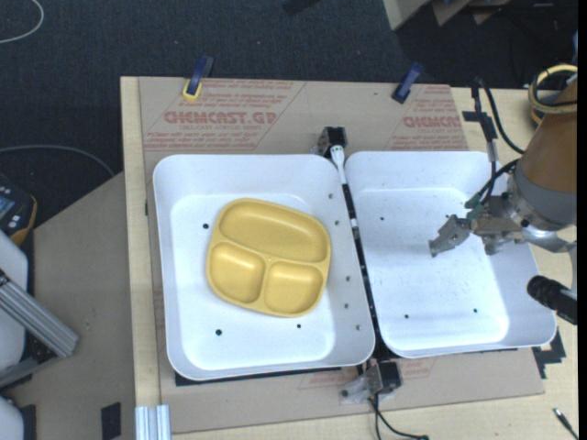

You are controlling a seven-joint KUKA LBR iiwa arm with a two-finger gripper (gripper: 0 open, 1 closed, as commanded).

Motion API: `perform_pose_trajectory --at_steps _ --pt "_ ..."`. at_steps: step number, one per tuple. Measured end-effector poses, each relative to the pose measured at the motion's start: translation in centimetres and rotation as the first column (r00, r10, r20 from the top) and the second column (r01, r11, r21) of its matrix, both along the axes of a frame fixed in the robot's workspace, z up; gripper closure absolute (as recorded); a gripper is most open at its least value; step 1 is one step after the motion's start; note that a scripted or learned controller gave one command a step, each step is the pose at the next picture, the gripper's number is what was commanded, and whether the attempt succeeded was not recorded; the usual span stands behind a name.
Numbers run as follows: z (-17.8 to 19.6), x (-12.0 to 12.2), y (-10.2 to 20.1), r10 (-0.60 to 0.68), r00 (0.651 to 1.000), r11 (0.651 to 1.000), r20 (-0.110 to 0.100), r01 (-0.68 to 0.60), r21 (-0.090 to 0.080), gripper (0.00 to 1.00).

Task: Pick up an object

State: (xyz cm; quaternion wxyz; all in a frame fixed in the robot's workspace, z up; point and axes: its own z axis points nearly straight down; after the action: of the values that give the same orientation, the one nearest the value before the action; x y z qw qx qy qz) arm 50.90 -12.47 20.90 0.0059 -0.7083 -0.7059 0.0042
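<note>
Yellow tray [268, 257] L bin [174, 273], long axis diagonal.

A robotics lab: a clamped board [303, 108] on the table [147, 246], loose cables [55, 154], dark carpet [183, 16].

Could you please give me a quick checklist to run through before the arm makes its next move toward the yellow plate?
1. Target present: yellow divided plate lies in the left bin: ok.
2. Plate unobstructed from above: ok.
3. Gripper positioned over plate: not ok, it is over the right bin.
4. Gripper carrying nothing: ok.
5. Finger opening wide enough for the plate rim: cannot tell.
</note>
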Motion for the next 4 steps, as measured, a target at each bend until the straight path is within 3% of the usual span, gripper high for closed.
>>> perform_pose_trajectory --at_steps 1,3,4 --pt "0.7 0.3 0.0 0.003 1.000 1.000 0.015 -0.003 -0.002 0.00" --pt "-9.9 -1.2 0.0 0.003 1.000 1.000 0.006 -0.003 0.001 0.00" --pt "-12.6 -1.3 0.1 0.003 1.000 1.000 0.009 -0.003 0.000 0.00"
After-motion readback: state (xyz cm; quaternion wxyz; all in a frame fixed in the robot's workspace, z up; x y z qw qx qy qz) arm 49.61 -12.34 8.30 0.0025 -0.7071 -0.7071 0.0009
